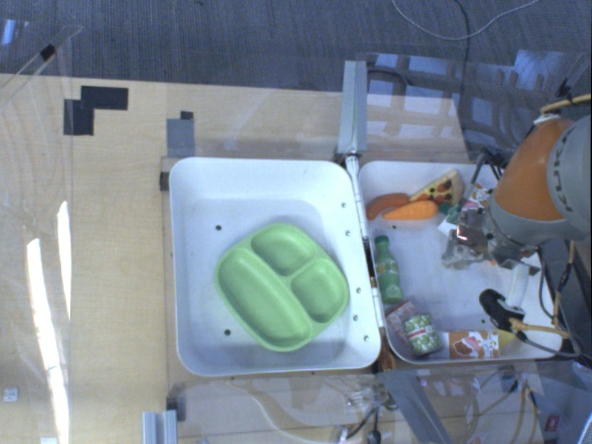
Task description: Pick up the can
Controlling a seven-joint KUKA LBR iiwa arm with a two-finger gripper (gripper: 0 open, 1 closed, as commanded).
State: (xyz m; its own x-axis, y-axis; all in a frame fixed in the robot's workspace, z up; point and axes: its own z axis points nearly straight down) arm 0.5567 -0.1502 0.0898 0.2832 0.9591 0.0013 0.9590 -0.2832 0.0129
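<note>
Can in right bin, tray left

A single fixed camera is looking down from above the counter at a slant, taking in both shallow white bins side by side: the left bin is sitting near the middle of the frame and the right bin is lying toward the right edge. The view is standing far enough back that a strip of dark floor is showing along the top, beyond the counter's far edge. The arm is entering from the right side, partly cropped by the frame, above the right bin.
</note>
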